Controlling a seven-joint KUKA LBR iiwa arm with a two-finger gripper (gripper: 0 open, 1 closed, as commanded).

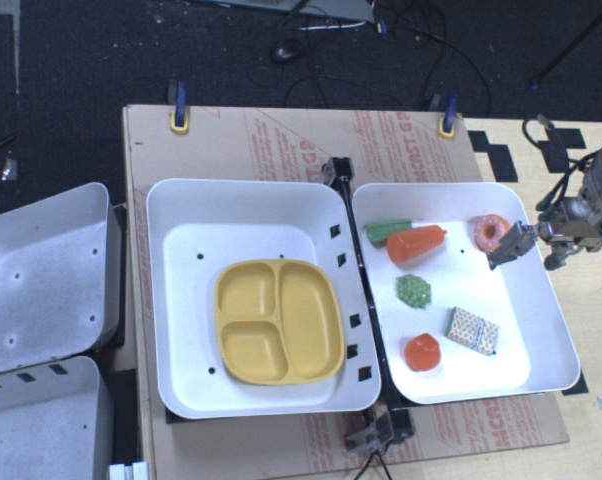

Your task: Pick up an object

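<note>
The right bin [541, 368] holds several small toys. A pink donut [491, 231] lies at its far right, and a red carrot with a green top [417, 243] lies left of it. A green broccoli piece [413, 290], a red tomato [422, 352] and a patterned box [472, 330] sit nearer the front. My gripper [529, 253] hangs over the bin's right rim, just right of the donut. It is open, with nothing between its fingers.
The left bin [181, 218] holds a yellow divided tray [279, 320]. A black divider [361, 288] runs between the two bins. White bin lids [41, 268] lie off the bench to the left. Clamps [180, 118] hold the board's far edge.
</note>
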